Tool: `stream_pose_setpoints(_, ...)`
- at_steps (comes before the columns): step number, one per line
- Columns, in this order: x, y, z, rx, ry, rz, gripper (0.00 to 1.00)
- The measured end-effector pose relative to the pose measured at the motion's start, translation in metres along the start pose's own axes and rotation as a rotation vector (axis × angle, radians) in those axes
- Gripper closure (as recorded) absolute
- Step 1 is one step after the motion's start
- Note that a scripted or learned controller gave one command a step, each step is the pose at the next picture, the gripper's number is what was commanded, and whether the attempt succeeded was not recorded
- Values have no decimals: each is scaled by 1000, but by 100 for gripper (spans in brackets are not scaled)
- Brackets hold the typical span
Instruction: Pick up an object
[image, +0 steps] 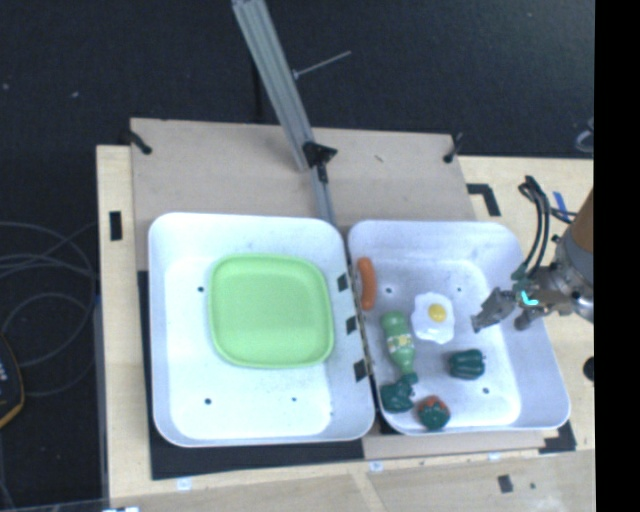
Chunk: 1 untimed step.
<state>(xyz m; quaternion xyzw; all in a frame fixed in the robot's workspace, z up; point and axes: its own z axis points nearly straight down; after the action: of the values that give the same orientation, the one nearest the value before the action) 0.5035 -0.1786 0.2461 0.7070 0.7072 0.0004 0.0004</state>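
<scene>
The right bin (500, 250) holds several small toys. An orange sausage (366, 283) lies by its left wall. A fried egg (433, 316) sits mid-bin with a green bottle (398, 341) to its left. Nearer the front are a dark green pepper (466, 364), a dark green lump (397, 395) and a red-and-green piece (432, 411). My gripper (507, 314) hovers over the right part of this bin, right of the egg and above the pepper. It is open, with nothing between its fingers.
The left bin (180, 400) holds a light green square plate (270, 310). A grey metal pole (285, 90) slants down from the top to the gap between the bins. Black cables (540, 215) hang by the arm at the right.
</scene>
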Motion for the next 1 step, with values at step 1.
stream_pose_setpoints(1,0,0,0,0,0,0,0)
